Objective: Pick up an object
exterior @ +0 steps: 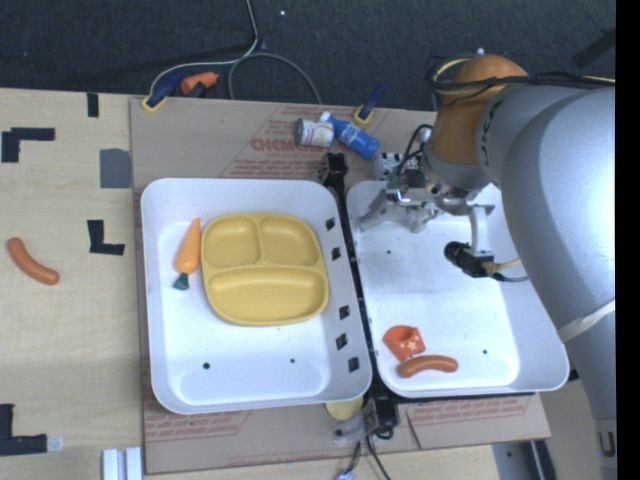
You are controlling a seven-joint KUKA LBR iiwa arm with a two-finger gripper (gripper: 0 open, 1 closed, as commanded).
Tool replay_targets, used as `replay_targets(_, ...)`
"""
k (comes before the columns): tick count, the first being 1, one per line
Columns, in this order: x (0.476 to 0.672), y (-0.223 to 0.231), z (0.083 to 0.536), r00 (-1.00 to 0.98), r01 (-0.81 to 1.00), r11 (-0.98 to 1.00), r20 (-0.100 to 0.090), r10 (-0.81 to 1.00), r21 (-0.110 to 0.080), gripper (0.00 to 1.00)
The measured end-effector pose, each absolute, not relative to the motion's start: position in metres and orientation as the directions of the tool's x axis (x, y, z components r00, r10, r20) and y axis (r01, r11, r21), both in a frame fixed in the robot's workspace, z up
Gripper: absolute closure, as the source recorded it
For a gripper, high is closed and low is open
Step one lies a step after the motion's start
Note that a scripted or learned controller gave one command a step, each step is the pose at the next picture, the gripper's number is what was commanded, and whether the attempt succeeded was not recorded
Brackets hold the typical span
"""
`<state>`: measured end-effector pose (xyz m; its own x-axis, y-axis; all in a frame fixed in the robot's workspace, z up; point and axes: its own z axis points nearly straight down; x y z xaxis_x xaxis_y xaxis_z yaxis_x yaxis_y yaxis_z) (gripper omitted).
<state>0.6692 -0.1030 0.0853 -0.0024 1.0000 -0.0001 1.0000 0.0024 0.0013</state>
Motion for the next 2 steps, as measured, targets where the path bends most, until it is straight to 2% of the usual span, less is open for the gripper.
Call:
replay_targets(1, 0.601, -0.109, 0.087, 0.000, 1.000, 0.000, -0.002, 1.000, 0.005, 0.00)
replay_targets(2, 0.629, -0.094, 0.086, -0.002, 1.000, 0.002, -0.002, 1.000, 0.003, 0.00)
